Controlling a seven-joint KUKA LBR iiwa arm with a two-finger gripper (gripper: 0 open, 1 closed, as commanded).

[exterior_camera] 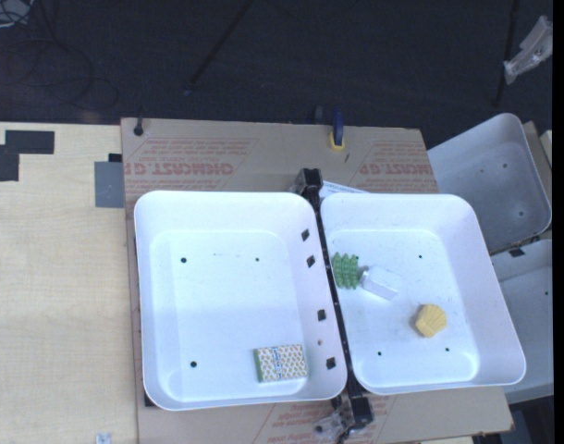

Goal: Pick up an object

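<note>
Two white bins are set side by side on a brown cardboard sheet (263,160) laid over the counter (51,276). Left bin (157,248): one flat rectangular block (281,363) with a green-and-white pattern, lying near the front wall, toward the right corner. Right bin (476,248): a green bristly item (345,270) close to the left wall, a clear plastic piece (379,283) just beside it on its right, contact not resolvable. A yellow lumpy object (430,320) is seen further right and nearer the front, apart from both. Bin rims are joined by small black clips (311,261). A blue-and-yellow clamp (337,129) is fixed at the sheet's far edge. A grey metal panel (490,178) is seen right of the bins.
</note>
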